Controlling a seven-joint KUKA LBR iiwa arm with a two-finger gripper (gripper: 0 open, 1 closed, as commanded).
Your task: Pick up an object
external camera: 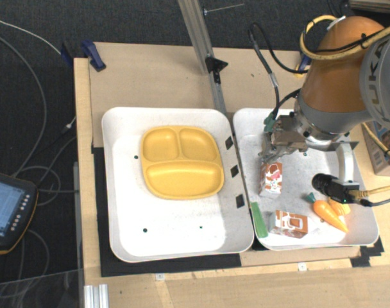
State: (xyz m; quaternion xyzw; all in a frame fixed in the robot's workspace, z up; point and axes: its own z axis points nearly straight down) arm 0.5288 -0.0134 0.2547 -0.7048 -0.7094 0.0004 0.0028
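Yellow divided plate (181,162): smooth matt plastic. Left white bin (182,231): matt plastic, faintly speckled. Bench (144,76): bare wood. Toy carrot (330,214): glossy plastic. My orange band (342,50): glossy.

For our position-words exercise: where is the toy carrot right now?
In the camera view, the toy carrot lies in the right-hand bin, near its front right corner, just right of the red-and-white carton lying by the front wall.

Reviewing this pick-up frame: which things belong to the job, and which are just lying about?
Job: gripper; small carton nearest it; second carton; carrot; green stick.
Lying about: yellow plate; blue clamp; tablet.
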